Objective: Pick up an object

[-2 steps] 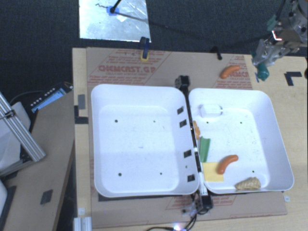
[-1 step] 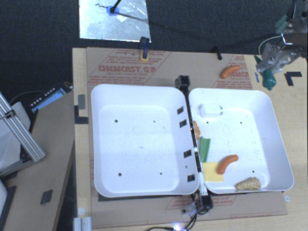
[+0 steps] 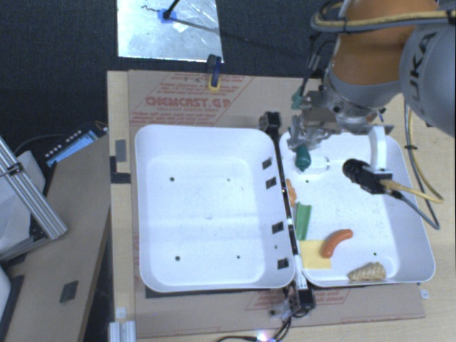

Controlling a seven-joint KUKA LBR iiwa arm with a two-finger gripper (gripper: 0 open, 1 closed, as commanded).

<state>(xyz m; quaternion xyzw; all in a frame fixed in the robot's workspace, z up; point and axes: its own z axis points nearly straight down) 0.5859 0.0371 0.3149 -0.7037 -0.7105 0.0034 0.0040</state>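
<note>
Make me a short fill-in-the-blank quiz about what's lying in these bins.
1. The bin that has the loose things in it is on the view's ___ side.
2. The sausage is ___ in colour.
3. The flat square next to the green strip is ___.
Missing words: right; orange; yellow.

5 things lie in the right bin [image 3: 422, 261]: a teal piece [image 3: 303, 159] upright near its far left corner, a green strip [image 3: 303, 221] touching a flat yellow square [image 3: 315, 254], a red-orange sausage [image 3: 335, 242], and a tan wedge [image 3: 367, 271] at the near edge
</note>
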